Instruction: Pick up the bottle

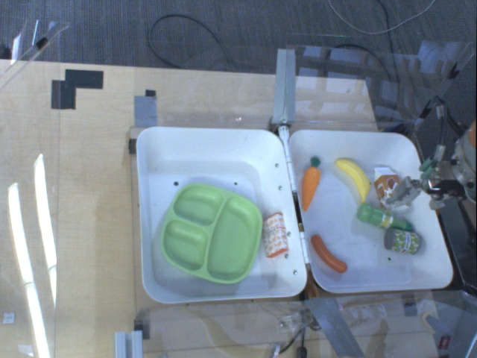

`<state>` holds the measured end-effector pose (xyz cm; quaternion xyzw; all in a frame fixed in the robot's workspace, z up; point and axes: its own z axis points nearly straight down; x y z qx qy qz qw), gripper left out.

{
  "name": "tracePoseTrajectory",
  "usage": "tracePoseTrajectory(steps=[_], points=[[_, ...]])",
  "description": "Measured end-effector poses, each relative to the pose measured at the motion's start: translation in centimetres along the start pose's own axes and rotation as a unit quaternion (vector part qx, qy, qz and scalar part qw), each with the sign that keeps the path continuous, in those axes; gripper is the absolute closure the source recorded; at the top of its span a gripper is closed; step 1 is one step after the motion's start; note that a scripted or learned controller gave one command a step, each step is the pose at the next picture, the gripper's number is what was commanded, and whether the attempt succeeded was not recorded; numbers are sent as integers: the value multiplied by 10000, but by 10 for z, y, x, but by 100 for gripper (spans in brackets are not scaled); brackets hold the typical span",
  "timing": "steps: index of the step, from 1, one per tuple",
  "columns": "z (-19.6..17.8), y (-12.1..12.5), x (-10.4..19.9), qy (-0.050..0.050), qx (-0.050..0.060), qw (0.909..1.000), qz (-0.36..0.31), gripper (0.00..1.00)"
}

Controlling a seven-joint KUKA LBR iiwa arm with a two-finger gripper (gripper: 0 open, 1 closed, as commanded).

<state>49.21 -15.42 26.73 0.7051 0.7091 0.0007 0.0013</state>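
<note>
The pincer (406, 192) is seen at the right bin's (373, 271) far right side, reached in from the bench edge, its metal tip low over the clutter; whether it is spread or closed cannot be told, and nothing is seen held in it. Nearest it, touching or almost touching on its left, an orange-and-white packet (385, 186) is noted. Just below and slightly left of the tip lies the green bottle (380, 216), on its side, pointing toward the bin's centre. Right beside the bottle's lower end, a dark green can (402, 240) is recorded. Crowding is judged the main risk: a descent from here could land on the packet or nudge the can instead, and the bottle, being round and lying flat, is likely to roll off if pinched along its length. Farther left, a banana (352, 176) is logged, then a sausage (329, 253) and a carrot (310, 184) by the divider. Well apart, in the left bin (201, 144), a small carton (275, 235) and a green divided plate (210, 233) are seen.
</note>
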Motion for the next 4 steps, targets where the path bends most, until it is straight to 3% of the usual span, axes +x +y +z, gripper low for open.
tracePoseTrajectory(steps=[1, 2, 3, 4], points=[[123, 31, 2, 3, 8, 9998, 214, 0], [179, 41, -33, -8, -43, 9988, 481, 0], [167, 44, -31, -3, -72, 9989, 472, 100], [97, 127, 72, 6, -26, 9996, 276, 100]])
